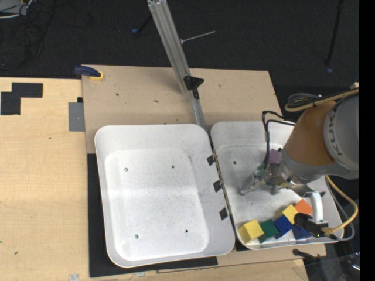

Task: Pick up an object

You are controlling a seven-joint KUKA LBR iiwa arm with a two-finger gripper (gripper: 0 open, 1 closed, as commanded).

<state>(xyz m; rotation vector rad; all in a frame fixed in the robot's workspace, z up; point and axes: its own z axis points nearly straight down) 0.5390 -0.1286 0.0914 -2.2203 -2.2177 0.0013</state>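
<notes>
Observed from the bench side: the grey arm [319,142], with its orange band, reaches in from the right and hangs low over the right bin [234,134]. The gripper [251,185] sits close above the middle of that bin's floor, pointing toward the divide between the two bins. Whether it is wide or narrow cannot be told from this angle, and nothing is seen held in it.

The objects available for picking lie in a cluster in the near corner of the right bin, apart from the gripper. A yellow block [253,230] lies nearest the bin's front edge. A green block [270,229] lies just beside it, touching or nearly so. A blue block [283,226] follows on the far side of the green one. An orange block [303,205] lies further back, partly under the arm.

The left bin [152,198] shows bare white floor. A slanted aluminium rail [170,37] rises from the bench [140,95] behind the bins.
</notes>
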